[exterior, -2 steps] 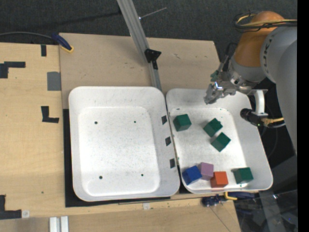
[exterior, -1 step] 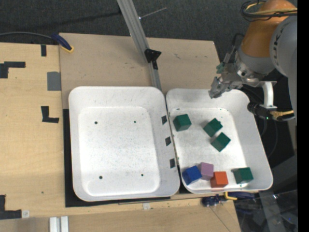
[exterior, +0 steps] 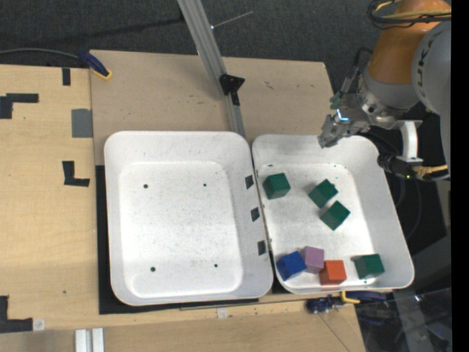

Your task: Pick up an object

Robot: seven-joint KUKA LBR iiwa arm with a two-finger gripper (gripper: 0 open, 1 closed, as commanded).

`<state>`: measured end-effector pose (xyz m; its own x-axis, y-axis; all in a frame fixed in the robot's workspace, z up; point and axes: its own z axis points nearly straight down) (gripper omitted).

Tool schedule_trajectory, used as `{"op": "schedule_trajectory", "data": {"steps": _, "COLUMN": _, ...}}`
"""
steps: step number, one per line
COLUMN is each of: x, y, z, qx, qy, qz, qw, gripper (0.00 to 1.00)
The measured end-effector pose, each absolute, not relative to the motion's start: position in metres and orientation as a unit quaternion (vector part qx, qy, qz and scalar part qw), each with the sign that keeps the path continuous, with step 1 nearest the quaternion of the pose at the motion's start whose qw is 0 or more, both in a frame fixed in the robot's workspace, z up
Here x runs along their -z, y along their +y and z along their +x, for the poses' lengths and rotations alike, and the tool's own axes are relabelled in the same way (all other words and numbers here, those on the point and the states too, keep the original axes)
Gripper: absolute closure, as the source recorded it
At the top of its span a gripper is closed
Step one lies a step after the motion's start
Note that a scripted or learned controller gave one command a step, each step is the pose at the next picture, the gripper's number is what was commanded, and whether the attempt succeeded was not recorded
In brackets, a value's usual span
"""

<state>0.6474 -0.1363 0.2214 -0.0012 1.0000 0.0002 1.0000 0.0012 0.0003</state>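
The right bin (exterior: 381, 196) holds several small blocks. Three green ones lie toward its middle: one (exterior: 276, 185) at the left, one (exterior: 322, 193) further right and one (exterior: 335, 215) just below that. Along the near edge sit a blue block (exterior: 291, 264), a purple block (exterior: 314, 258), an orange block (exterior: 333, 271) and another green block (exterior: 368, 265). My gripper (exterior: 332, 135) hangs over the far rim of this bin, well above and behind the blocks, with nothing seen between its fingers.
The left bin (exterior: 176, 141) lies beside the right one. A slanted metal pole (exterior: 209, 46) runs down to the gap between the bins. Black cables (exterior: 410, 169) trail at the right of the arm.
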Motion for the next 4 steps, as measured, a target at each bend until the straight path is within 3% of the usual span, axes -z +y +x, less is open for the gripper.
{"op": "schedule_trajectory", "data": {"steps": 4, "x": -0.229, "y": 0.071, "z": 0.602, "qx": -0.0006, "qy": 0.71, "qz": 0.704, "qw": -0.001, "gripper": 1.0}}
